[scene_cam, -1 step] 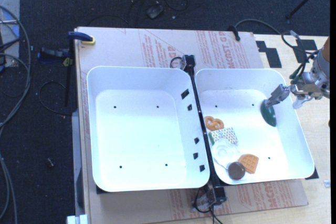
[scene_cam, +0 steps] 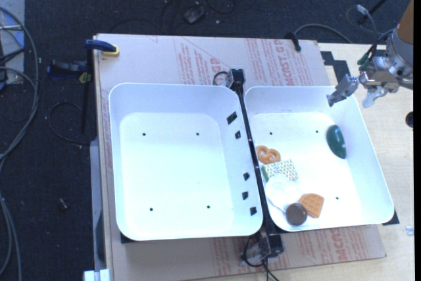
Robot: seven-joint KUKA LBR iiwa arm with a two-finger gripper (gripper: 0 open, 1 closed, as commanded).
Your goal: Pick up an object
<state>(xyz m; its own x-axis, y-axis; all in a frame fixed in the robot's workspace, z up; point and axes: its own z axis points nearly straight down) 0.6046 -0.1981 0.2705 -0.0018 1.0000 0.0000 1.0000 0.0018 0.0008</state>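
Dark green object lies below the open, empty gripper

I'm seeing bright, even overhead light. The two white bins are nearly washed out, with soft shadows inside their rims. Around the bins the dark floor stays dim. The picture is slightly soft and grainy throughout.

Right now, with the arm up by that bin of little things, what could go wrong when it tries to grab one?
The fingers hang open above the right bin's far corner and could bump the rim going down. The pretzel, checkered packet, brown disc and orange cracker crowd together, so a grab might nudge neighbours or catch two.
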